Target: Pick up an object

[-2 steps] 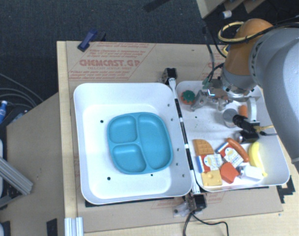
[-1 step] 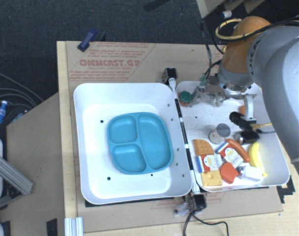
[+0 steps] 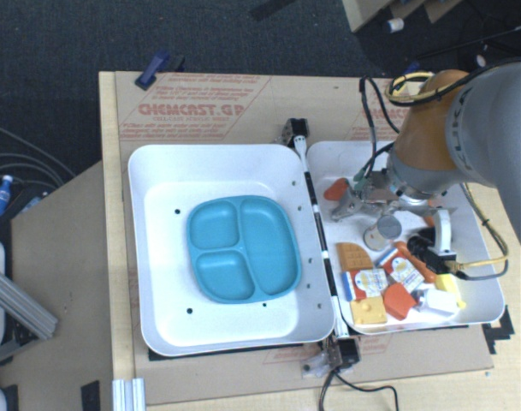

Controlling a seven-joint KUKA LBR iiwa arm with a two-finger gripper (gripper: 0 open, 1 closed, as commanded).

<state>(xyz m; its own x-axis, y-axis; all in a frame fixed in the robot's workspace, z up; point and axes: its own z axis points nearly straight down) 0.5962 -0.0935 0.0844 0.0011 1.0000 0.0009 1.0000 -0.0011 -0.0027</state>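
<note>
My gripper (image 3: 356, 202) hangs low over the upper left part of the right bin (image 3: 491, 302), under the grey and orange wrist (image 3: 424, 148). A small red piece (image 3: 335, 190) lies just left of it, close to the gripper or touching it. A grey round disc (image 3: 387, 228) sits just below and right of the gripper. Further down lie a brown toast-like piece (image 3: 352, 255), a yellow slab (image 3: 369, 310), a red block (image 3: 399, 299) and several small packets. I see nothing held in the gripper.
The left bin (image 3: 153, 195) holds a blue divided plate (image 3: 242, 248). A black clamp (image 3: 296, 131) sits at the top of the rim between the bins. Cables (image 3: 481, 268) trail over the right bin's right side.
</note>
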